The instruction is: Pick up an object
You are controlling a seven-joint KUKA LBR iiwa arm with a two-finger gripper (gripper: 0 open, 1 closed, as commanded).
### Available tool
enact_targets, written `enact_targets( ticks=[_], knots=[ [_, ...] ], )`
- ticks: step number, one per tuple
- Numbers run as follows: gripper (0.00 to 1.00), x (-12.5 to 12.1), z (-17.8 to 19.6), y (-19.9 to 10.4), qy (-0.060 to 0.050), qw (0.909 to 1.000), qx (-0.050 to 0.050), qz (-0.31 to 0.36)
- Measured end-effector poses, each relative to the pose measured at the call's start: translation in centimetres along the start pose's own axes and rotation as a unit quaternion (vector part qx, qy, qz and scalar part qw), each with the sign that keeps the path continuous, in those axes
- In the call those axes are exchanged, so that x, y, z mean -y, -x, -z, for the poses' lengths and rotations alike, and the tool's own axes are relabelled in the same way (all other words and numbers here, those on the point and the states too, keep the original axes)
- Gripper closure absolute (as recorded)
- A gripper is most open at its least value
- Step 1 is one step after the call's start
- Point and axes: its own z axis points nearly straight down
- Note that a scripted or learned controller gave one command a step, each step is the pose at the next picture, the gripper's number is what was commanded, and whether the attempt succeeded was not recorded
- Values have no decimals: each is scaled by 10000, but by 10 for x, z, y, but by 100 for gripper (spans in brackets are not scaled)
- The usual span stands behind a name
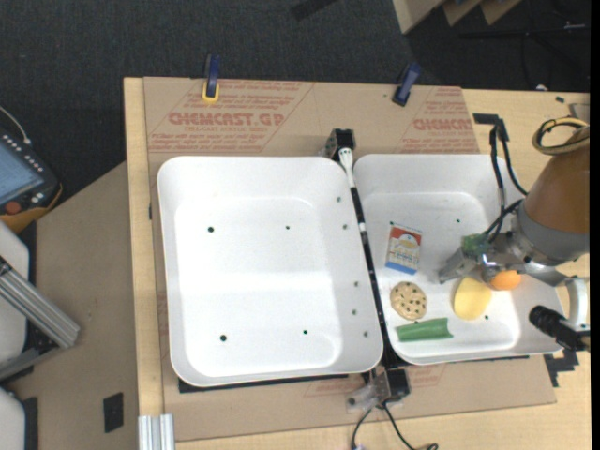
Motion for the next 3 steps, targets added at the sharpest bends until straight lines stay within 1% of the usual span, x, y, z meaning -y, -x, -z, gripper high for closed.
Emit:
enact_targets(
  ticks=[1,3],
  knots=[
    [0,-4,-1,5,-4,10000,-25,-1],
    [0,-6,-2,6,-1,10000,-40,7]
  ],
)
